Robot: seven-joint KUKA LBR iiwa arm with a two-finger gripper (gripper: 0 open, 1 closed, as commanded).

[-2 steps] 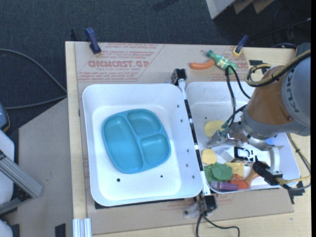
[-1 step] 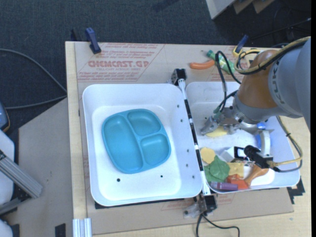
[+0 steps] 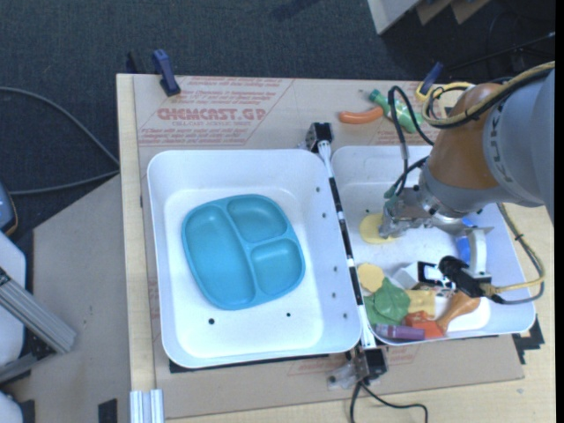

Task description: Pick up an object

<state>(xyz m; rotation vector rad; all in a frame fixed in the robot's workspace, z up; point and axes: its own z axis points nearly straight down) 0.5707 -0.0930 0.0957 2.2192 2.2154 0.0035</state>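
Hand [image 3: 394,221] is down in the right bin [image 3: 357,170], on or just above a yellow piece [image 3: 374,229] near the bin's left wall; can't tell whether it grips anything. Toy pile [image 3: 414,311] sits in that bin's near-left corner: green, yellow, orange, purple bits. Left bin [image 3: 167,179] holds a blue divided plate [image 3: 243,249]. Tabletop [image 3: 211,113] sheet reads "CHEMCAST GP" in red. Orange item [image 3: 361,116] lies beyond the right bin.
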